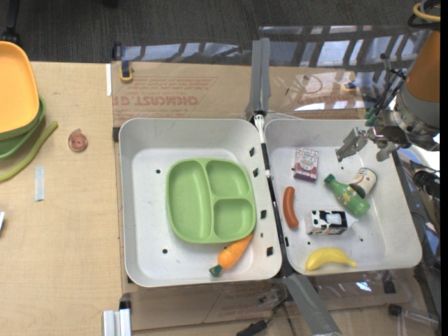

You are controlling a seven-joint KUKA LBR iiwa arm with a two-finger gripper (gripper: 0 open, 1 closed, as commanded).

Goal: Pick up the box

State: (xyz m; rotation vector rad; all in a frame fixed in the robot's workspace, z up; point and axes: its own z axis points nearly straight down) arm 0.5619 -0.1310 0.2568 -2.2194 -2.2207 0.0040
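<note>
The counter [70, 208] carries two shallow white bins side by side. The left bin [140, 257] holds a green divided plate [210, 200] at its middle, with a toy carrot [233, 254] touching the plate's near edge. The arm [423, 82] reaches over the right bin's [399, 247] far right corner; its tool [365, 144] hangs there with fingers spread apart and nothing between them. In the right bin, the box [306, 164], small with a pink and white face, lies toward the far left, apart from the tool. Near the right side lies a green bottle [348, 194], just beside a round white item [365, 180]. A black-and-white toy cow [328, 222] sits at the middle, a hot dog [290, 207] by the left wall, a banana [330, 259] near the front edge.
</note>
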